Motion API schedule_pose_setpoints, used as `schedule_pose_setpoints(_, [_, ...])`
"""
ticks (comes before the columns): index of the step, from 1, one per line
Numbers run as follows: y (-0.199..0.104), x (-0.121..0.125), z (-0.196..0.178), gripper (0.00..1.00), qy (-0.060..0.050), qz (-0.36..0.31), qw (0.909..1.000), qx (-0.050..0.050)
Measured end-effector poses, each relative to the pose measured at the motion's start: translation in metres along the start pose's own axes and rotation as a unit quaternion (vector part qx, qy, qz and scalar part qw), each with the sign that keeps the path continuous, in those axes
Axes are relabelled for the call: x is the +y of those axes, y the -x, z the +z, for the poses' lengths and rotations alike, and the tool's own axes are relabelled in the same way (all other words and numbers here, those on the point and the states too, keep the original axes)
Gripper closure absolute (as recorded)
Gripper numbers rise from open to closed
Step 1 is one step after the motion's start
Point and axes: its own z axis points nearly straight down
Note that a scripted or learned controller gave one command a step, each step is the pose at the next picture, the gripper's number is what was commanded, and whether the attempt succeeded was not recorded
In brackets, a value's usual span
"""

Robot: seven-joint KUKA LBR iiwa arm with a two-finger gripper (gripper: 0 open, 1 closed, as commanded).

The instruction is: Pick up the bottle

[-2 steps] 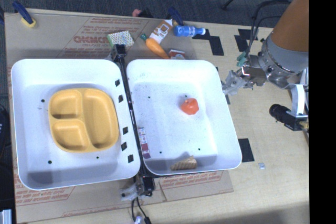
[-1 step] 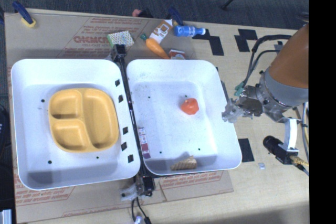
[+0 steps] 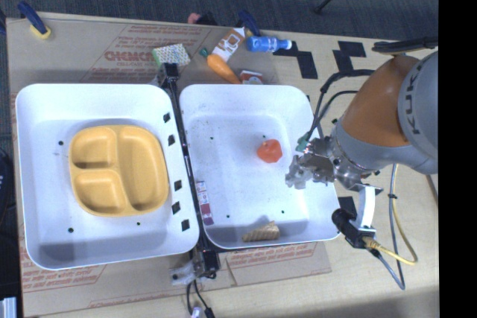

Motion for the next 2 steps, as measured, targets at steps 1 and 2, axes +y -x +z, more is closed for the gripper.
schedule_pose_setpoints(1, [0.0235,0.0068,0.0481,1.00,-0.001,0.194,0.9809,0.001])
schedule_pose_setpoints(2, [0.0207,0.0064,0.0491,1.00,0.001,0.223,0.9747,0.001])
